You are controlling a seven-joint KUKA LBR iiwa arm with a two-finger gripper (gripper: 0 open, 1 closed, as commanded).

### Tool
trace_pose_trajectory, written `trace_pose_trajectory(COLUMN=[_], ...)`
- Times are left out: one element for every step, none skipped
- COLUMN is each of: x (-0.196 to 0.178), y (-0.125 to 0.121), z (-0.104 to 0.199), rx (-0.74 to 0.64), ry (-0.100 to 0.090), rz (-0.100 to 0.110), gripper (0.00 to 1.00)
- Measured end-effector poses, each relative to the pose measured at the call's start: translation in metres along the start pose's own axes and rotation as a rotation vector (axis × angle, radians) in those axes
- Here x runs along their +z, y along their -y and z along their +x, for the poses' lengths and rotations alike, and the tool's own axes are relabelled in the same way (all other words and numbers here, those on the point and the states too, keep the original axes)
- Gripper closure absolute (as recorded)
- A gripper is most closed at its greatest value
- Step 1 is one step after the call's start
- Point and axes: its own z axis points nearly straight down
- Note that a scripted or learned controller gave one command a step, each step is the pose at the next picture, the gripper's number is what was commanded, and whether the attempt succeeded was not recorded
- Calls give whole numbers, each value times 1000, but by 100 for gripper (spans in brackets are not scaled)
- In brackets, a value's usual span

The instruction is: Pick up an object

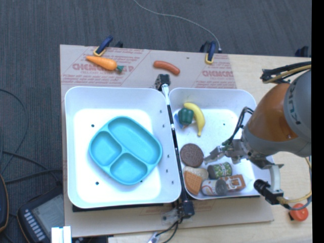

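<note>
Down in the right bin (pixel 238 97) with the claw (pixel 223 154), over the crowded near end at 5 o'clock on the table (pixel 283 65). Reaching in from 3 o'clock on the grey arm (pixel 276 123).

Closest candidate by my reckoning: the green-labelled can (pixel 219 170), lying on its side just beside the claw, at 6 o'clock from it. Long axis running roughly 9 to 3 o'clock, so probably best taken across the narrow way, from 12 and 6. Looks like a short drop and a small shift toward 6 o'clock, no long travel.

Next nearest: the round brown cookie (pixel 192 155), near the claw at 9 o'clock, flat on the bin floor and likely harder to get under. Further off at 11 o'clock, the banana (pixel 196 116), long axis about 11 to 5, touching the green pepper (pixel 185 116) on its 9 o'clock side.

Tight quarters around the can: a slice of bread (pixel 193 179) at its 8 o'clock and a red-labelled bottle (pixel 228 185) right against it at 6. Some risk of nudging a neighbour instead of closing cleanly.

As for the claw itself: cannot tell whether open or closed, too small and blurred against the white. Nothing visibly held. Cannot tell either whether touching the can or just above it.
</note>
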Motion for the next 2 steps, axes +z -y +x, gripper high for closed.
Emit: trace_pose_trajectory(x=[20, 9], y=[4, 2], z=[23, 23], rx=[3, 3], ry=[3, 2], rz=[6, 2], gripper=[0, 100])
